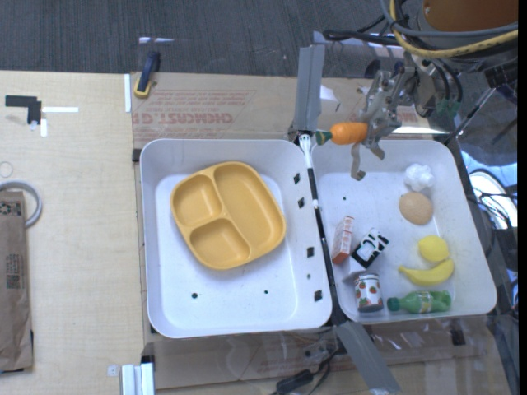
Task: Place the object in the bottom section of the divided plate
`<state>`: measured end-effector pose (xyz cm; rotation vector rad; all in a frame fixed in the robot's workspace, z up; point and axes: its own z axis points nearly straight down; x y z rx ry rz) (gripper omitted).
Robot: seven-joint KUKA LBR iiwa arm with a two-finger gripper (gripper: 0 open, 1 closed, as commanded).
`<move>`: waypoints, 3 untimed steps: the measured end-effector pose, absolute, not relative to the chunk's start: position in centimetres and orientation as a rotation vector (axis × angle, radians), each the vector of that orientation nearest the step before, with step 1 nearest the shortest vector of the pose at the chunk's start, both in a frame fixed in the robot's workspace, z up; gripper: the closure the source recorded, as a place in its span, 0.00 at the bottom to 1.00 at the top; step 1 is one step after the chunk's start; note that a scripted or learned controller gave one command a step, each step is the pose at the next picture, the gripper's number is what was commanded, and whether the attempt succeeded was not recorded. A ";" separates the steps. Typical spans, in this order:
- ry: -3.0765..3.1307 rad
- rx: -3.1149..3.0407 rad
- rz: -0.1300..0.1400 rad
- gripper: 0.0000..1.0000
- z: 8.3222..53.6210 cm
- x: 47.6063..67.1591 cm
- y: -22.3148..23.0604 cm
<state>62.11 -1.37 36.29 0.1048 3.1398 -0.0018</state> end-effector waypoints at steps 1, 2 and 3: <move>3.142 0.009 -0.001 1.00 30.7 65.6 -2.9; 3.139 -0.094 -0.001 1.00 31.1 66.0 -2.2; 3.137 -0.076 -0.002 1.00 35.6 66.1 -7.3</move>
